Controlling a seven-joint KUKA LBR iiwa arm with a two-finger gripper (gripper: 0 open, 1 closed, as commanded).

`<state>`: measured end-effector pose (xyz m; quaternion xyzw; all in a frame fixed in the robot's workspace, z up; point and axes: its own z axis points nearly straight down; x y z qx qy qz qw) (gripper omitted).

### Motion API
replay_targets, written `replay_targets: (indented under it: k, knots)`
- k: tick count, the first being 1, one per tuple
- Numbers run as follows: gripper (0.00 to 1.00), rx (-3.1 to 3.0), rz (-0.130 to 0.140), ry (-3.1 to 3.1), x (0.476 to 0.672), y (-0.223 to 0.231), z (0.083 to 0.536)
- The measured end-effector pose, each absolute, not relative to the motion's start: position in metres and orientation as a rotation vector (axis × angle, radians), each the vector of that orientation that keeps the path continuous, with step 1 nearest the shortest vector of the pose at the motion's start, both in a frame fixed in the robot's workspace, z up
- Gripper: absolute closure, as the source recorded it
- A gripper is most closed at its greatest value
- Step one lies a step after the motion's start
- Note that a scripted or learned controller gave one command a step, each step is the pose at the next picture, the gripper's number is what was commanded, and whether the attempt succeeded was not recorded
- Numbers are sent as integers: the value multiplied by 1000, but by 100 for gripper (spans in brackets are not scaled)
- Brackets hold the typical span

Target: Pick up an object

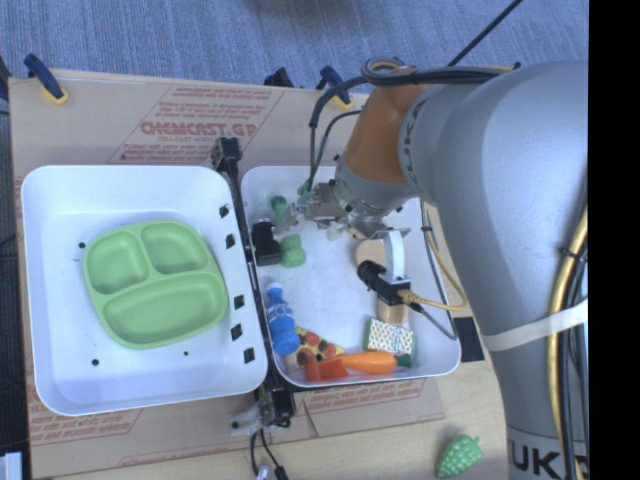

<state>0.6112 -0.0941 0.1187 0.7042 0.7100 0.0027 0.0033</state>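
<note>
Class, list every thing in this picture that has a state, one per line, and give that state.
Green divided plate: flat in the left bin, nothing on it.
Blue bottle: lying on its side in the right bin.
Carrot: lying flat by the near wall.
Green cylinder: beside the hand.
Green grapes: on the bench outside the bins.

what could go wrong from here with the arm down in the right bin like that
1. The gripper sits low at the far end of the right bin, close to the green cylinder; it could knock the piece away rather than grasp it.
2. The carrot, the blue bottle and other small items are crowded in the near corner, so a grasp there might catch two things or slip.
3. The cable draped over the bin could snag as the arm moves.
</note>
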Motion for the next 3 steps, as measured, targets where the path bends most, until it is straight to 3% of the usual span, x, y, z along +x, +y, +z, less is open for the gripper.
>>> replay_targets:
  k: [1, 2, 3]
  knots:
    - [0, 2208, 4, 2218, 614, -97, 101]
    - [100, 2208, 9, 2228, 616, -94, 114]
    - [100, 2216, -1, 2230, 618, -44, 198]
